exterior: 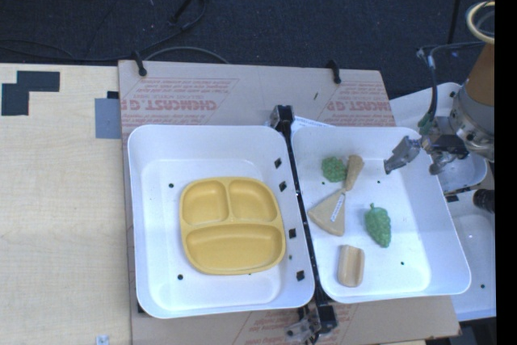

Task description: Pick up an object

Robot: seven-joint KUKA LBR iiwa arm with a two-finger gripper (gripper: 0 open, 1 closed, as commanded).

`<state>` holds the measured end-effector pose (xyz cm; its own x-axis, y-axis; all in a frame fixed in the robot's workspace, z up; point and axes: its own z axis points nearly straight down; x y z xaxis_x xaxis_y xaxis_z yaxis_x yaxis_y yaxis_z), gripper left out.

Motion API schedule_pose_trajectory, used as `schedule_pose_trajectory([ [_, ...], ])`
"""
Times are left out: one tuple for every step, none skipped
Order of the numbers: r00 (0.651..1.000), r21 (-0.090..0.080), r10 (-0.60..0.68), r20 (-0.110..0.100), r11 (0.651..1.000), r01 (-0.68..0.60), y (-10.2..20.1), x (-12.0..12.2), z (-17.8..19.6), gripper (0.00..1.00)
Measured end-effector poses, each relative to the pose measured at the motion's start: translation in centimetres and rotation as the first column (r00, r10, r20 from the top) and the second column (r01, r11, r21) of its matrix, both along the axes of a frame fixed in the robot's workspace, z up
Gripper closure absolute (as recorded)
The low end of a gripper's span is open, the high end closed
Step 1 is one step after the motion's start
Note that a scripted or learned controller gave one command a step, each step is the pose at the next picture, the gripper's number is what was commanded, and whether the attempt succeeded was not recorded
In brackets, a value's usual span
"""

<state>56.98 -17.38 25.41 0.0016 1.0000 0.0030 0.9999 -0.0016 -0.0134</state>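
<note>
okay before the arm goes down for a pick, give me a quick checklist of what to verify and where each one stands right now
1. Gripper free of any load: ok, nothing between the fingers.
2. Fingers spread enough to take an object: ok, they stand apart.
3. Targets lie in the right bin: ok, green grape bunch, cheese wedge, bread piece.
4. Chosen target stands apart from neighbours: ok for the grape bunch; not ok for the cheese wedge, a tan stick touches it.
5. Gripper directly above a target: not ok, it hovers by the bin's upper right side.

High slanted view over both bins (161, 143)
</note>
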Motion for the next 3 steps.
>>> schedule_pose_trajectory([
  [1.000, -0.002, 0.002, 0.009, 1.000, -0.002, 0.0, 0.2, 0.5, 0.00],
  [1.000, 0.000, 0.001, 0.004, 1.000, -0.001, -0.7, -0.6, -5.2, 0.00],
  [1.000, 0.001, 0.002, 0.003, 1.000, -0.002, -0.3, -1.4, -11.4, 0.00],
])
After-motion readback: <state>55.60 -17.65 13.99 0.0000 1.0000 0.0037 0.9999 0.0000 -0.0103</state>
